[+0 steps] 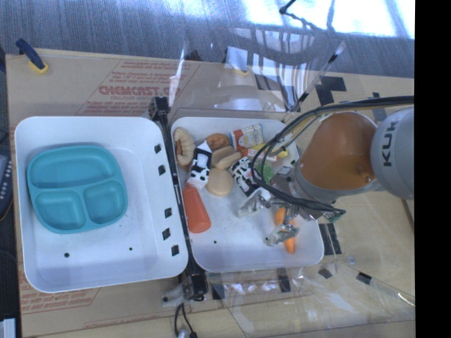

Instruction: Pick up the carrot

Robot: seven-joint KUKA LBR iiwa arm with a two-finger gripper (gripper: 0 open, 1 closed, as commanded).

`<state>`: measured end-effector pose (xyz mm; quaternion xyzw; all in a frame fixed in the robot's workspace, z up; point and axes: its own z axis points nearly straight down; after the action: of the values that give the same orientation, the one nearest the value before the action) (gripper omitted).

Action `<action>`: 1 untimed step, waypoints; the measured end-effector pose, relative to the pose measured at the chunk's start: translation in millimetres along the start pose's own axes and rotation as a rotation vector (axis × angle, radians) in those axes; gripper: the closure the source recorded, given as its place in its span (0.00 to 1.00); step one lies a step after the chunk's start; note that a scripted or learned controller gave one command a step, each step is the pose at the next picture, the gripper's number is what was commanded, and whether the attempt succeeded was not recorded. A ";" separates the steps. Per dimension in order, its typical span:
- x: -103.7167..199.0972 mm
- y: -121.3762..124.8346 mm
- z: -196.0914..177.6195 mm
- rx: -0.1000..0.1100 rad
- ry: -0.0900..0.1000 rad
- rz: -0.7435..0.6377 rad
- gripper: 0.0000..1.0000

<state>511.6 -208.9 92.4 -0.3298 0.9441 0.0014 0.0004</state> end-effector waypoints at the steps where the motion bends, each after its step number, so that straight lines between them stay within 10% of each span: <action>1: -3.3 -0.1 -11.6 0.003 -0.004 -0.006 1.00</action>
<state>514.3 -207.0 104.0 -0.3324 0.9431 0.0007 0.0027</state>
